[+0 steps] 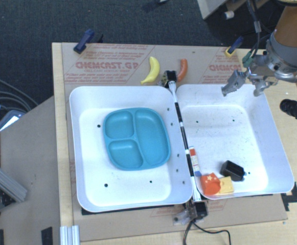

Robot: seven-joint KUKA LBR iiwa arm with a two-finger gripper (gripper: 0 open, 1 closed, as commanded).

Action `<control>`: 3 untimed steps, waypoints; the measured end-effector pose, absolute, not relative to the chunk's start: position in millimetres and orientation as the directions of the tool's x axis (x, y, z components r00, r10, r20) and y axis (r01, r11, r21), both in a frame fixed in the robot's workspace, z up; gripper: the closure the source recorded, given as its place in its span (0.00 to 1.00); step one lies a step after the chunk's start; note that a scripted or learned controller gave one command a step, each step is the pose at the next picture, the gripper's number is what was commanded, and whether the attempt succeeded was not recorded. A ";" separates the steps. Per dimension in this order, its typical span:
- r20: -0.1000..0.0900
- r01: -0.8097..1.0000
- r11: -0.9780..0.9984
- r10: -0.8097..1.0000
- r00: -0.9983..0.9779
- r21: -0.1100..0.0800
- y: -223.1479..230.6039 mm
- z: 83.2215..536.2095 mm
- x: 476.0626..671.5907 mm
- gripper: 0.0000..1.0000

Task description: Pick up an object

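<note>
On the tabletop point(61, 137), two shallow white bins sit side by side, their inner rims touching along a dark seam that runs from the far edge to the near edge.

Left first: the left bin point(82, 152) holds a blue divided plate point(136, 138) lying flat near its middle. White floor shows all round the plate, widest toward the near rim and the left wall, narrower toward the seam.

Behind the bins, on the printed board, a banana point(151, 70) and an orange-red piece point(182, 69) lie just beyond the far rims, near the top of the seam. A blue clamp point(84, 41) sits at the board's far left corner.

Along the seam near the front, a thin red-and-white strip point(191, 160) lies against the right bin's left wall.

The right bin point(271, 137) has its things crowded into the near corner: an orange block point(210, 182) touching a yellow piece point(226, 187), both close to the near rim, and a black block point(234, 170) just behind them, tilted. The middle and far half of this bin is bare floor.

Above the right bin's far rim, toward its right corner, the end effector point(246, 86) hangs with its two fingers spread apart, grasping nothing, well apart from the three things in the near corner.
</note>
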State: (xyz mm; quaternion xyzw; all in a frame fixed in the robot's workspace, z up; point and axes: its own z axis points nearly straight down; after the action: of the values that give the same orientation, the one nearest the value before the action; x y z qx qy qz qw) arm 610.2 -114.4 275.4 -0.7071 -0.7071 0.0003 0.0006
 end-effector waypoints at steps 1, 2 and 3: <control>0.001 1.000 -0.001 1.000 0.001 -0.003 -106.4 88.5 611.0 0.00; 0.001 1.000 -0.002 1.000 0.002 0.001 -106.4 99.4 612.1 1.00; 0.001 1.000 0.001 1.000 -0.001 0.002 -28.5 234.6 596.2 1.00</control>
State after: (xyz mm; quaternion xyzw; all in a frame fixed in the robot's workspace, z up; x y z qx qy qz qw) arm 596.2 -28.5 234.6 -0.7067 -0.7076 -0.0011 -0.0004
